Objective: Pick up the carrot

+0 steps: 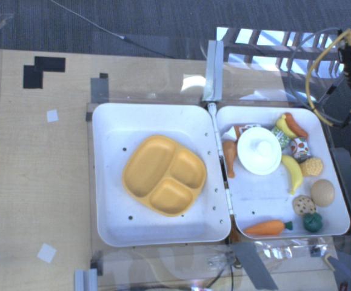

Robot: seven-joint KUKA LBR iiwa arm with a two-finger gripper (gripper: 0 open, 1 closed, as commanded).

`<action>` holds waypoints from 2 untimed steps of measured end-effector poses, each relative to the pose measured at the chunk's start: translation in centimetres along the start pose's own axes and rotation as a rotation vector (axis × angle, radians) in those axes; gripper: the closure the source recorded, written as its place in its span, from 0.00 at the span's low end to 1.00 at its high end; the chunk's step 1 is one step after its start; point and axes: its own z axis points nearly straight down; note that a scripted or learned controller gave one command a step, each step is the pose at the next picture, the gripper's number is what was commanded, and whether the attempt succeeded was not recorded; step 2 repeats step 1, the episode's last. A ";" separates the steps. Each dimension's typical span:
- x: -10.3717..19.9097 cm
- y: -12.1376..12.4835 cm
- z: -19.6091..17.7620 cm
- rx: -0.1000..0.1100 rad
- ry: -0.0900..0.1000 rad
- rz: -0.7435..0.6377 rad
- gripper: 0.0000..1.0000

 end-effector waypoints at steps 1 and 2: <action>-2.5 -5.6 5.2 -0.003 -0.009 -0.167 1.00; -2.5 -5.6 5.2 -0.003 -0.009 -0.167 1.00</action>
